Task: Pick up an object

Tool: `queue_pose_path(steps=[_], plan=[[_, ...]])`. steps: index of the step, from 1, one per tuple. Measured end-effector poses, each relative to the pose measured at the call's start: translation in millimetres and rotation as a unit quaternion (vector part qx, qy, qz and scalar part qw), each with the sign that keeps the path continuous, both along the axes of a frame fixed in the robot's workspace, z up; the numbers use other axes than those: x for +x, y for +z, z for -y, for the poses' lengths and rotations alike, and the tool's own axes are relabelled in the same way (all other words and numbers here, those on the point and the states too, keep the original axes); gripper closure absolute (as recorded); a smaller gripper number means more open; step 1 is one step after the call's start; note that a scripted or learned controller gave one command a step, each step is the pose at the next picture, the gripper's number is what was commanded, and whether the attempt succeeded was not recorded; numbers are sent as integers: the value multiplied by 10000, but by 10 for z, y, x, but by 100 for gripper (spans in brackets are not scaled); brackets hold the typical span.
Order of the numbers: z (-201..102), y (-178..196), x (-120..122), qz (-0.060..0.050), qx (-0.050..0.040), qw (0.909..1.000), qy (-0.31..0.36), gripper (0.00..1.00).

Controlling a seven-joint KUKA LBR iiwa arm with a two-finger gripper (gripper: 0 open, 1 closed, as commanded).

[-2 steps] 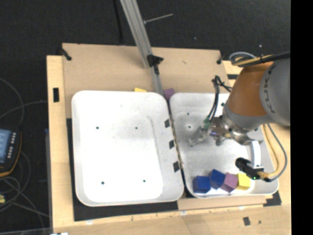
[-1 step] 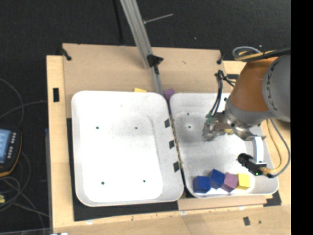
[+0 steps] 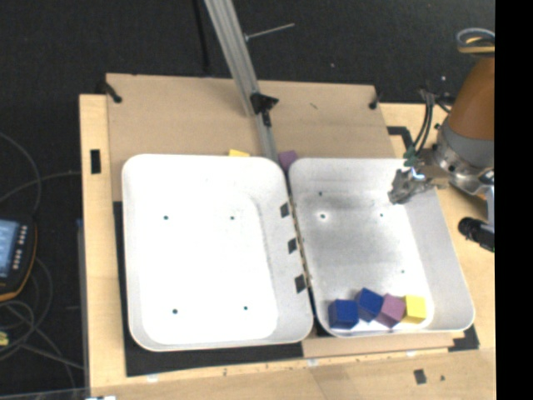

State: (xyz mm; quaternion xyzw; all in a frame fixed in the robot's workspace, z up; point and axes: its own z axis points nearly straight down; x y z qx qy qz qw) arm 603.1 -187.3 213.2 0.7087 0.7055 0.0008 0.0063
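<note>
While the gripper [image 3: 403, 188] hangs over the right bin's [image 3: 433, 223] far right edge, finger state impossible to tell: nothing lifted. Blue blocks [image 3: 351, 308], purple block [image 3: 389, 308] and yellow block [image 3: 415, 308] clustered along the near edge. Approach, grasp, lift all outstanding.

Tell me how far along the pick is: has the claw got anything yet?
Nothing looks picked. The claw sits at the far right edge of the right bin, with no object seen in it. The blocks, two blue, a purple and a yellow, lie clustered at the bin's near edge, well apart from it. Still left: reach a block, grasp and lift.
</note>
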Motion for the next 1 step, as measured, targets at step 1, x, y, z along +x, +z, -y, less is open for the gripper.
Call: queue_pose_path(steps=[1], plan=[[-824,336,-292,-25,49,10000,67,100]])
